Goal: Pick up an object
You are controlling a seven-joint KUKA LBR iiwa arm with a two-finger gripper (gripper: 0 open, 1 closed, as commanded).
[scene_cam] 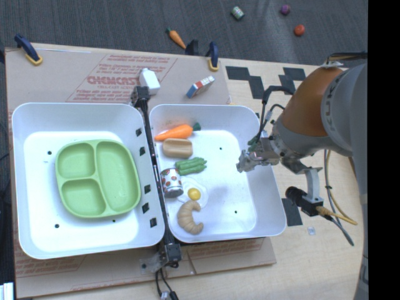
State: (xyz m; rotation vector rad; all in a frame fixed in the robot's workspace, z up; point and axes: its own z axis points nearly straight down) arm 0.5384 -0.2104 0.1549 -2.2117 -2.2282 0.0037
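Observation:
The right bin (262, 211) holds toy food along its left side: a carrot (174, 132), a hot dog bun (177, 147), a green pea pod (191, 165), a small can (171, 181), a fried egg (193, 194) and a croissant (190, 217). My gripper (249, 162) hangs over the right part of that bin, near its right wall, well apart from the food. Nothing shows between its fingers.
The left bin (25, 161) holds a green divided plate (97, 177). A small blue-and-red box (200, 87) and a white block (149, 79) lie on the cardboard behind the bins. Small toys are scattered on the dark floor beyond.

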